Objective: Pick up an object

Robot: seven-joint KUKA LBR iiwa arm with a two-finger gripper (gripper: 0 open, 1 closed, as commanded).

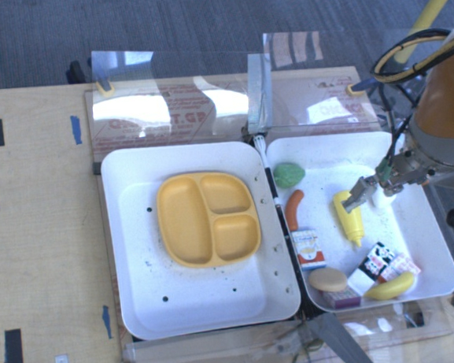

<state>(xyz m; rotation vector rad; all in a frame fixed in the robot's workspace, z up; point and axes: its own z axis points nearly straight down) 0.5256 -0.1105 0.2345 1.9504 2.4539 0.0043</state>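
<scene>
The right bin (419, 207) holds several toy foods. A yellow squeeze bottle (350, 221) lies near its middle. My gripper (364, 192) hangs just above and to the right of the bottle's upper end, very close to it; whether they touch is unclear. To the left lie a green round item (288, 174), an orange sausage (294, 208) and a small white-and-red carton (309, 249). Along the front edge are a tan bun (328, 279), a black-and-white box (378, 261) and a banana (391, 287).
The left bin (130, 248) carries a yellow divided plate (209, 218). A clear upright panel (173, 102) stands behind both bins. Cables (405, 50) and the arm's orange band (445, 102) hang over the right bin's far right corner.
</scene>
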